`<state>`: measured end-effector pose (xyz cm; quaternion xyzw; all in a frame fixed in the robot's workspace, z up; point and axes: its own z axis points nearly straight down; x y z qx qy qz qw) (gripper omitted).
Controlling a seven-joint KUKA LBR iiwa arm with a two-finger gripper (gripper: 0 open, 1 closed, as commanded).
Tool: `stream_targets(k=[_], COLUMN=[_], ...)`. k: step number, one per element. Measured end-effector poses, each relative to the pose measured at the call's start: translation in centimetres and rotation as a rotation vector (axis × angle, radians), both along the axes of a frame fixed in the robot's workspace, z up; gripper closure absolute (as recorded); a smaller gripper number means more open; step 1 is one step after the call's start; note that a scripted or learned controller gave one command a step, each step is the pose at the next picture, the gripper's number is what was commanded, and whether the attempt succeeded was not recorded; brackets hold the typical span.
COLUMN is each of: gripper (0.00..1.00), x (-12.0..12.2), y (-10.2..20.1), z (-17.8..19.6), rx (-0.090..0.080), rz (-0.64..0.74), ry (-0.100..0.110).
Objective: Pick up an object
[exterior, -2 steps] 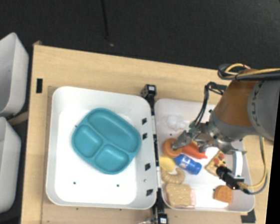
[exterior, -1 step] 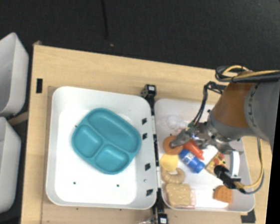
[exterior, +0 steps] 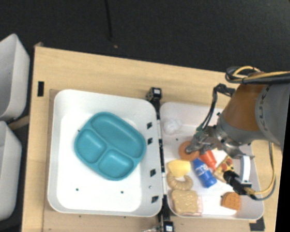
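The left bin (exterior: 54, 180) holds a teal divided plate (exterior: 110, 145). The right bin (exterior: 251, 211) holds an orange disc (exterior: 186, 151), yellow piece (exterior: 179, 167), blue bottle (exterior: 204, 173), ring biscuit (exterior: 180, 182), toast slice (exterior: 185, 201) and orange chunk (exterior: 231, 201). The arm (exterior: 244, 111) reaches in from the right, its end effector (exterior: 200, 143) low over the orange disc; its opening cannot be told.

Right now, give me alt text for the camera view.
The arm's gripper reaches down into the right bin over small toy foods: an orange-red piece, blue can, yellow piece, ring-shaped cookie and bread slice. The left bin holds a teal divided plate.
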<state>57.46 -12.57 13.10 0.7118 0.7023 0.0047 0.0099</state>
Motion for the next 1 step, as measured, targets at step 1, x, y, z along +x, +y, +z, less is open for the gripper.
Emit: stream_targets(k=[1], gripper=[1.0], x=[0.79], y=[-0.92], z=[5.68], rx=[0.005], rz=[0.007], ry=[0.015])
